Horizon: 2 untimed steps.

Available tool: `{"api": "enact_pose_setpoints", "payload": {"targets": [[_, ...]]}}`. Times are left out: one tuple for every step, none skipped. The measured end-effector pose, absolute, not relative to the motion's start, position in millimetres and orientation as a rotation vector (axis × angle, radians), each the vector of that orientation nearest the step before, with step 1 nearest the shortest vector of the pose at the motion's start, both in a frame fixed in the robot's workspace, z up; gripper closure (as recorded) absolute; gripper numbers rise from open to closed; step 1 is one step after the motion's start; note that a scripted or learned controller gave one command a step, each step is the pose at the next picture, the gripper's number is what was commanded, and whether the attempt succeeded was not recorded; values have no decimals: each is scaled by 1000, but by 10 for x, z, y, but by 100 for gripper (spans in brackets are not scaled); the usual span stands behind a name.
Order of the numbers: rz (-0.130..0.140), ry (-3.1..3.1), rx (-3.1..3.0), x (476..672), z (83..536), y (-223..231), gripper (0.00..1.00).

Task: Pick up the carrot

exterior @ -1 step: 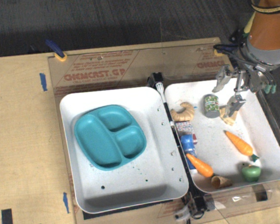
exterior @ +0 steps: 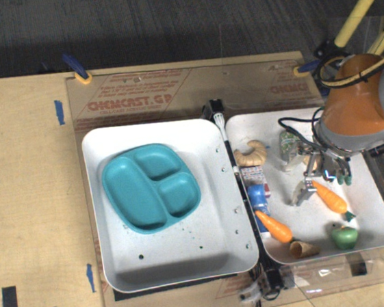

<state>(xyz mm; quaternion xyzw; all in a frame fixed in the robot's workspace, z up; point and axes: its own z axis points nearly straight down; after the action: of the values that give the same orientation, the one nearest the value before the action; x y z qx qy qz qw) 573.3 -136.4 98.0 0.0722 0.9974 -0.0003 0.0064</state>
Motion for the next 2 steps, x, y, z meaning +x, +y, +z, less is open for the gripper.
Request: {"api": "enact_pose_setpoints", "payload": {"targets": [[-5, 3131, -8, 5224, 898, -1971, 0], [-9, 3116, -11, 5276, 1036, -1962, 100]]}}
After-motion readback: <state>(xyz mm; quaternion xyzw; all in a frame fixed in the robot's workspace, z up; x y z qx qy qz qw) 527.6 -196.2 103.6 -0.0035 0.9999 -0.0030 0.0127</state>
